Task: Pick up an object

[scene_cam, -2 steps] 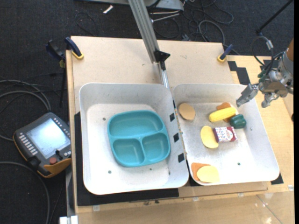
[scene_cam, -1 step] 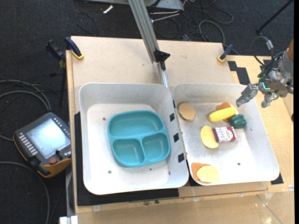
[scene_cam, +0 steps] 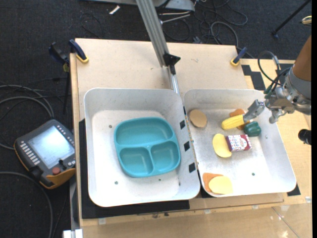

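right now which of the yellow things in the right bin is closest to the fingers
The corn, lying just left of the gripper. The yellow oval sits lower in the bin, and the yellow disc lies at the bin's front edge, farthest away.

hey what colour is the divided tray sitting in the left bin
Teal, a light blue-green all over; the divided tray shows clearly in the camera view.

A dark carpeted floor [scene_cam: 39,19] surrounds a pale wooden surface [scene_cam: 124,63]; black cables [scene_cam: 218,24] trail across the floor at top; a slanted metal pole [scene_cam: 153,24] crosses above the surface; yellow clamps [scene_cam: 79,53] grip its far corners; a handheld pendant [scene_cam: 47,152] with a screen lies on the floor at left.
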